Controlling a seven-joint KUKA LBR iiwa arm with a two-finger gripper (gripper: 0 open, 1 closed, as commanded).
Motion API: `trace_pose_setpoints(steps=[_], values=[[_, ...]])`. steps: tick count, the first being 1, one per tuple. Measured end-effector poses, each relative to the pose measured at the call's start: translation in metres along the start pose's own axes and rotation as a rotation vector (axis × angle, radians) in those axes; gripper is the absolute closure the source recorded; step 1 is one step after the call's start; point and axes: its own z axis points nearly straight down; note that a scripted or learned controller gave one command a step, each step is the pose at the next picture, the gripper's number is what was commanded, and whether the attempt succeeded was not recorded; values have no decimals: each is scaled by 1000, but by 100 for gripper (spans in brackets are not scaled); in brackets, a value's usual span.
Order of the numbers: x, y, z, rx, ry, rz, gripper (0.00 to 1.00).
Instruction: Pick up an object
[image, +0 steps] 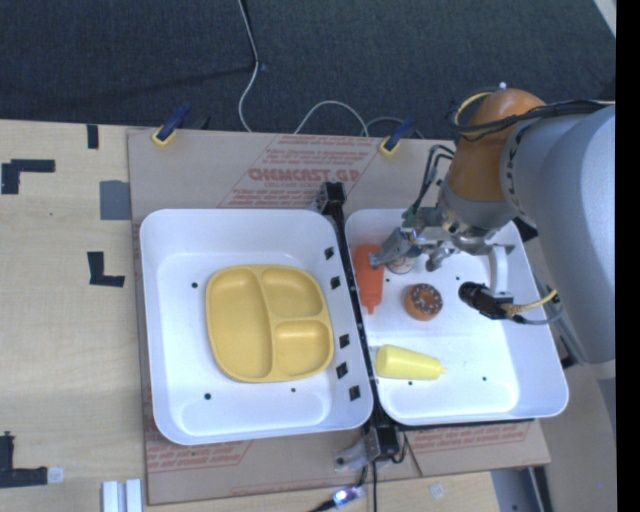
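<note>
Grey arm reaches over the right bin, hand above the carrot, grip unclear.

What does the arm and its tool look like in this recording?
The arm is a bulky, rounded, light grey body with a glossy orange band above the wrist. Below that sits the tool, a small cluster of metallic grey parts. Thin dark cables loop along the wrist, and a black connector with a yellowish lead hangs alongside.

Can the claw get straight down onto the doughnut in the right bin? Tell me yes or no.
Probably yes. The doughnut lies alone on the right bin floor, apart from the orange carrot and the yellow cone, with nothing over it. The claw hangs close beside it.
</note>
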Motion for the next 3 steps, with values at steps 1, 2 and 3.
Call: trace_pose_setpoints(steps=[1, 2, 3], values=[[1, 4, 10, -10, 1, -4, 0], [1, 5, 0, -11, 1, -4, 100], [10, 7, -60, -6, 0, -2, 100]])
